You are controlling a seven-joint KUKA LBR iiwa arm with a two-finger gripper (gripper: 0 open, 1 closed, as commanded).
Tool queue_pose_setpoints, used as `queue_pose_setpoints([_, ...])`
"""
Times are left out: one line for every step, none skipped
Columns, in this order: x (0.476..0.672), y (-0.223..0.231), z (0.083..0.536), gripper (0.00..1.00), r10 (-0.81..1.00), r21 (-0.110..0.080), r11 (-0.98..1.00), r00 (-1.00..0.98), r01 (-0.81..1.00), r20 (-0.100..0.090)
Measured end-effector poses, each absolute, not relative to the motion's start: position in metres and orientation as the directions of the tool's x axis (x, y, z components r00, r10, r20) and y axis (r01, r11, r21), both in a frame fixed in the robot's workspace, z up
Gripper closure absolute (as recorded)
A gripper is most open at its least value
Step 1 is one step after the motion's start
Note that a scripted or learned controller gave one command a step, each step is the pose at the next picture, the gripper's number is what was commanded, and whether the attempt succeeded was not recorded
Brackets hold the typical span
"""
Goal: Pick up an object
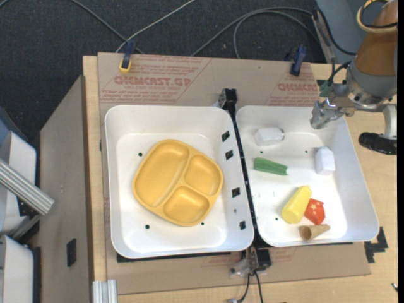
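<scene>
Overhead, tool (323, 113), grip state unclear, hangs near white block (324, 160), apart.

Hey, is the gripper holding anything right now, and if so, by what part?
Nothing is held. The gripper hangs over the far edge of the right bin, with no object between its fingers.

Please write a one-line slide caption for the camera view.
Gripper over right bin of small objects; yellow tray in left bin.
</scene>
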State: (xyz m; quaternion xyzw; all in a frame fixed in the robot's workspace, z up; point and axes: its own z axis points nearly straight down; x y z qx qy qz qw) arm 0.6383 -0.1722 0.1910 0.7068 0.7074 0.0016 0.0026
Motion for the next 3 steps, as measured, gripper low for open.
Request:
queue_pose_setpoints([0.640,-0.172,0.246,1.00,1.000,0.007,0.002,-0.002,1.000,-0.002])
queue_pose_setpoints([0.628,-0.125,0.253,1.00,1.000,-0.001,0.006,-0.006,1.000,0.002])
queue_pose_setpoints([0.615,-0.076,0.238,1.00,1.000,-0.004,0.004,-0.004,1.000,0.002])
